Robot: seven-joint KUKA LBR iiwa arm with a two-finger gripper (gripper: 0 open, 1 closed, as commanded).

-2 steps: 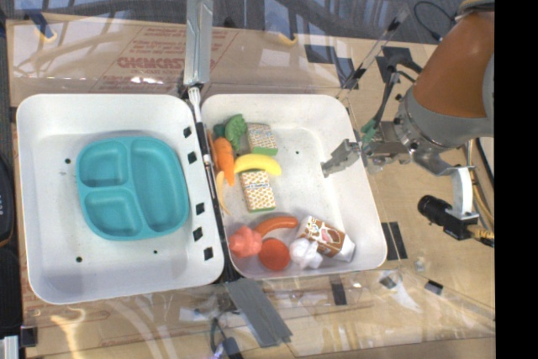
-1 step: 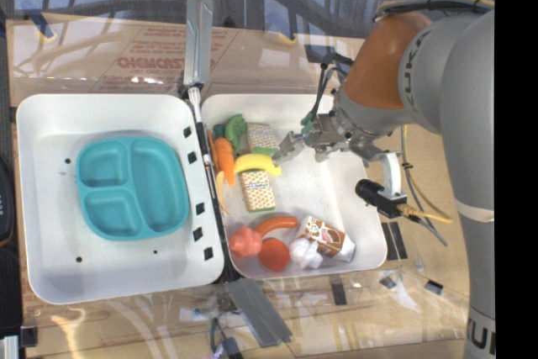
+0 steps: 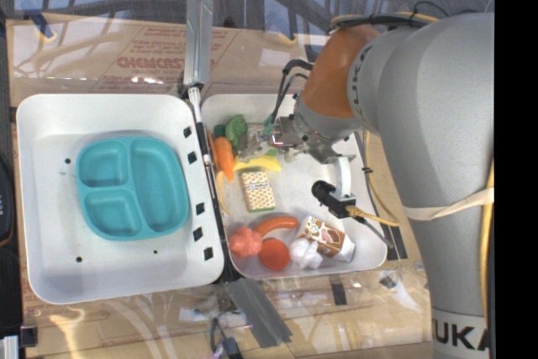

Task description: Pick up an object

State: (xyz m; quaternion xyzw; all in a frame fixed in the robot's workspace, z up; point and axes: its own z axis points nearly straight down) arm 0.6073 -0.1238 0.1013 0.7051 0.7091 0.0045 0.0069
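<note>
You see the gripper [image 3: 267, 139], jaw state unreadable, low at the crowded right bin's [image 3: 370, 258] back wall by the carrot [image 3: 223, 157]; left bin [image 3: 34, 181] holds a teal tray [image 3: 132, 187].

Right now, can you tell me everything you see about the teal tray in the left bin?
The tray is teal, looks like smooth plastic, and has rounded corners. It has three compartments: two smaller ones on its left side, one above the other, and one long one on its right side. Nothing lies in any compartment. It rests flat on the floor of the left bin, slightly rotated, near the middle and apart from the walls. The arm is over the other bin, far from it.
</note>
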